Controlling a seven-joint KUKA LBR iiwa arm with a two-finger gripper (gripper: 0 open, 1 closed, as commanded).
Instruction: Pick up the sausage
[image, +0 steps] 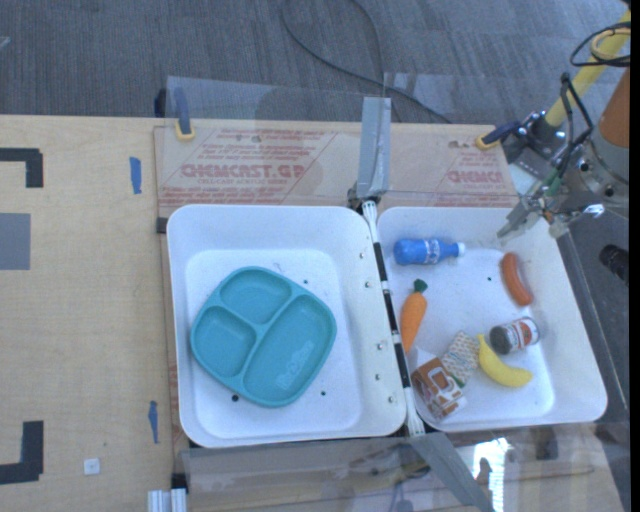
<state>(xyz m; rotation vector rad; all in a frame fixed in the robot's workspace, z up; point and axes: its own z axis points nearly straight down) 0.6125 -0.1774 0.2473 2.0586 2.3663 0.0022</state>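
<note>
Orange-red, the sausage (516, 278) lies flat on the floor of the right bin (580, 400), close to that bin's far right wall. Its long axis runs roughly 11 to 5 o'clock in the camera view, the upper end pointing toward 11 and the lower end toward 5. No other item touches it.

The end effector (541, 212) hangs above the bin's far right corner, with its two fingers spread apart and nothing between them. From the end effector, the sausage lies at about 7 o'clock, near but clearly apart. A grasp would likely call for the fingers to close across the short axis, that is, along the 2-to-8 line.

Neighbouring items:
- bottle (427, 251) at 9 o'clock from the sausage
- can (514, 335) and banana (501, 365) at 6 o'clock
- carrot (412, 315) toward 8 o'clock

The left bin (190, 235) holds a teal plate (263, 336).
</note>
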